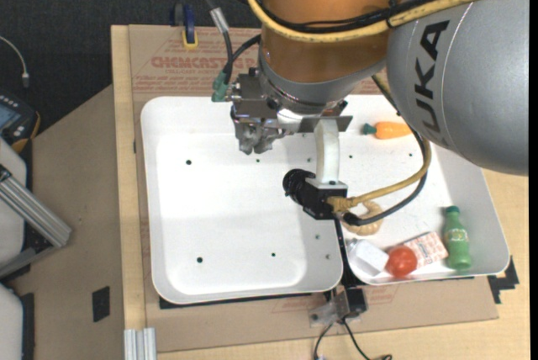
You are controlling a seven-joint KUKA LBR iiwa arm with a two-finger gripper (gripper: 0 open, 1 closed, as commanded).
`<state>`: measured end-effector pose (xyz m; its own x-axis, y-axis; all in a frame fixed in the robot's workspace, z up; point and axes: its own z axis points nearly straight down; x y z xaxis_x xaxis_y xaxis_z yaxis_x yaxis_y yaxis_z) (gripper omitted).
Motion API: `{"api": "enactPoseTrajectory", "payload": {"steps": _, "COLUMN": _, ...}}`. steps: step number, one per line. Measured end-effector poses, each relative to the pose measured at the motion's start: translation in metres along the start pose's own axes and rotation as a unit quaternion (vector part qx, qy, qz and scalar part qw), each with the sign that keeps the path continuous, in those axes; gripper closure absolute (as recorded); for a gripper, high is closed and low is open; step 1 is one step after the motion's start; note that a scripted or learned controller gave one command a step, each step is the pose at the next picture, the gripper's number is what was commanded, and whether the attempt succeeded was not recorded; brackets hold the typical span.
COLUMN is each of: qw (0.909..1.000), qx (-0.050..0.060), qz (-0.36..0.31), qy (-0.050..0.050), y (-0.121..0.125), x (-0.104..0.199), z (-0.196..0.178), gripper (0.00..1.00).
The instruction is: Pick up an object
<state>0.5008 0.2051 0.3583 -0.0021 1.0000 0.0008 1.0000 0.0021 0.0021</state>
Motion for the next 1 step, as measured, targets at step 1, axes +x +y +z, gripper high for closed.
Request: {"api": "enactPoseTrajectory", "payload": {"steps": 1, "qw": 1.0000, "qx": -0.005, "qz": -0.001, "qy": 0.003, "y": -0.0212, "x": 0.0213, "z": -0.1049, "gripper": 1.00}}
